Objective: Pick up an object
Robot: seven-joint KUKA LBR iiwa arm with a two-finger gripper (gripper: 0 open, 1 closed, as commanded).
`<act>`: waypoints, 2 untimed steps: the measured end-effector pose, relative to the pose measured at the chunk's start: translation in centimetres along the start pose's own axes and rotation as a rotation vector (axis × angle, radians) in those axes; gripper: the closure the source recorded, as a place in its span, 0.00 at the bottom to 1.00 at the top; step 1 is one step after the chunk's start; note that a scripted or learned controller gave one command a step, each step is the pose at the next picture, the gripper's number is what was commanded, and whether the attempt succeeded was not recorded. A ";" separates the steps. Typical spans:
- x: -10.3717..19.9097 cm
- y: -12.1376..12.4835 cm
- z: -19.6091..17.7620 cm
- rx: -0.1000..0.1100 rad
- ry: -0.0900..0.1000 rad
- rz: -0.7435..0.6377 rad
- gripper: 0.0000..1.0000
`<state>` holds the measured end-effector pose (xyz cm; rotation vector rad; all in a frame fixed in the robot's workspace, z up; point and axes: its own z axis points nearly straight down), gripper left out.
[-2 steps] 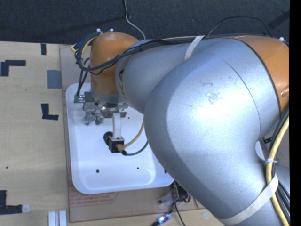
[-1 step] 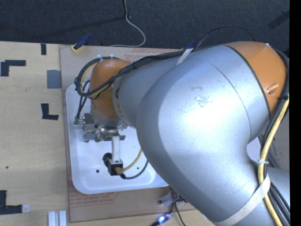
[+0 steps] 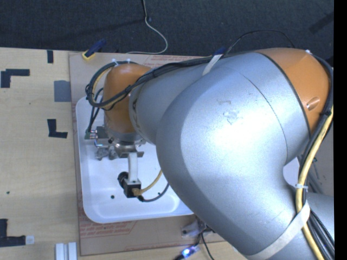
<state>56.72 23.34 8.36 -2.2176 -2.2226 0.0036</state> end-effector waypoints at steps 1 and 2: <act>0.0 -4.8 0.0 0.005 -0.001 0.001 1.00; -0.1 -4.6 0.0 0.001 -0.001 0.001 0.00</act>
